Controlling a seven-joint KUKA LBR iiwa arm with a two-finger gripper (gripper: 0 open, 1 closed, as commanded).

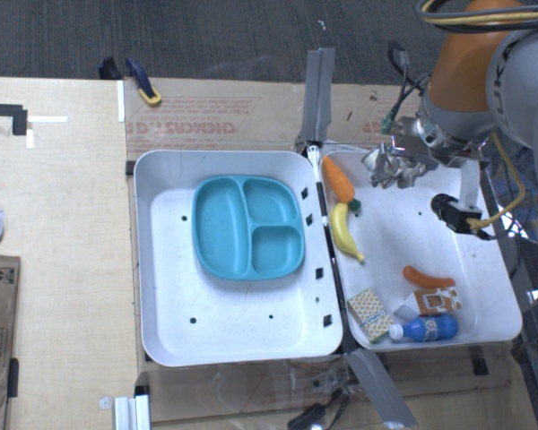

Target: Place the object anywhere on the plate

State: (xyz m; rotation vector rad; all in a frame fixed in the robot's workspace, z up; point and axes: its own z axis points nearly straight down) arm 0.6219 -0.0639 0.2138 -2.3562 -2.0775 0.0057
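Banana (343, 232) below-left of end effector (391, 170) (apart)

Grey arm (520, 70), broad orange band just above metallic silver claw (390, 170). Black and yellow cables loop around wrist beside claw.

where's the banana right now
The banana lies in the right bin, against its left wall, just below the carrot and apart from the blue plate in the left bin.
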